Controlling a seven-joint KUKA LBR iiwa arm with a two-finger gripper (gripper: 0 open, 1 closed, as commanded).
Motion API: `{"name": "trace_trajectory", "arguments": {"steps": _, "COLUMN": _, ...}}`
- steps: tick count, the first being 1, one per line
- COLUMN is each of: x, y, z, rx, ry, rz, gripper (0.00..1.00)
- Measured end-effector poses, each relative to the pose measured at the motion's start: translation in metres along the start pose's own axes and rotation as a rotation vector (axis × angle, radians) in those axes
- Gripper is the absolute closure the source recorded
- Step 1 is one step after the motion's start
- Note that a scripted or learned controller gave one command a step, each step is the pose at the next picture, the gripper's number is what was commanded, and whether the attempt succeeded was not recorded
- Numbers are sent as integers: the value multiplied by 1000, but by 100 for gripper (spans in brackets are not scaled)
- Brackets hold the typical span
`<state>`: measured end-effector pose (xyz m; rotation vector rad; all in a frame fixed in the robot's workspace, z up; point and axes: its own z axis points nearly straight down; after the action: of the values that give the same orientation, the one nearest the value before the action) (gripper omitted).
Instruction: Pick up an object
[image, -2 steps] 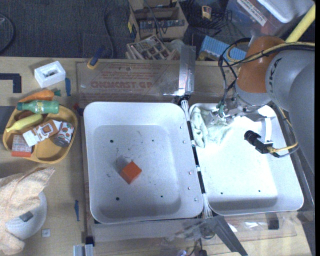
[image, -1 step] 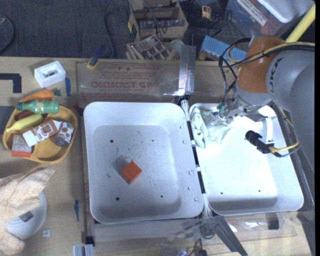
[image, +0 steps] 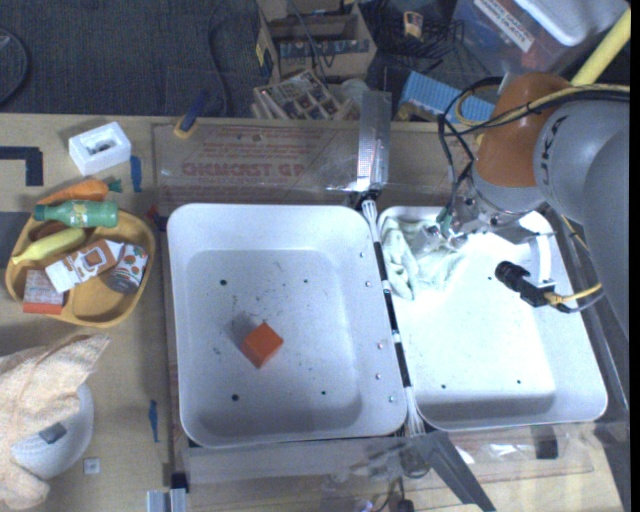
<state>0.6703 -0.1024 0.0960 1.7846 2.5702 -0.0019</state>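
Observation:
An orange cube (image: 263, 343) lies alone on the floor of the left bin (image: 200, 250), a little left of its middle. A crumpled white and pale green cloth (image: 408, 262) lies in the back left corner of the right bin (image: 560, 400). My gripper (image: 443, 230) is low over the right side of that cloth, at the back of the right bin. The grey arm with its orange band (image: 515, 130) comes in from the upper right. Glare and the wrist hide whether it touches the cloth.
A black cable end (image: 520, 277) hangs over the right bin beside the arm. Left of the bins, a yellow bowl (image: 95, 310) holds toy food and small boxes. A beige cloth (image: 45, 395) lies at the lower left. A clear lid (image: 260, 160) lies behind the left bin.

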Motion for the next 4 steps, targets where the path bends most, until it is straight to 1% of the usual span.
{"name": "trace_trajectory", "arguments": {"steps": 4, "x": -1, "y": -1, "z": 0, "rx": 1, "ry": 1, "rz": -25, "gripper": 0}}
